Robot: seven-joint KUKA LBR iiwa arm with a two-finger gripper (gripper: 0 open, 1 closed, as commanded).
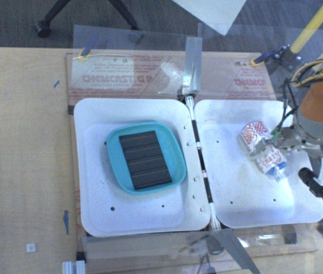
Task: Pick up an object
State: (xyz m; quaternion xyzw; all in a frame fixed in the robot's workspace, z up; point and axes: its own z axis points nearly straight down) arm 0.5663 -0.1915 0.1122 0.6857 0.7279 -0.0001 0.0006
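- The bench (19, 153) carries two shallow white bins side by side: the left bin (93, 210) and the right bin (235, 204).
- In the left bin sits a teal tray (116, 164) with a dark ridged block (145, 160) lying inside it — both well apart from the arm.
- In the right bin, toward its far right side, lie two crumpled packets: a red-and-white one (254, 133) and, just beside it and nearer the camera, a white one with blue and red print (271, 161).
- The arm (320, 104) reaches in from the right, and its gripper (275, 141) appears to sit low over the two packets, about where they meet.
- The gripper's parts blur into the wrappers here, so whether it is spread or closed I cannot tell; nothing shows a packet clearly held.
- My reading: the step in hand is the approach or the grasp itself on one of the packets — not the lift.
- The next move calls for closing firmly on a single packet, then rising straight up; crinkled wrapping may slip or drag its neighbour along.
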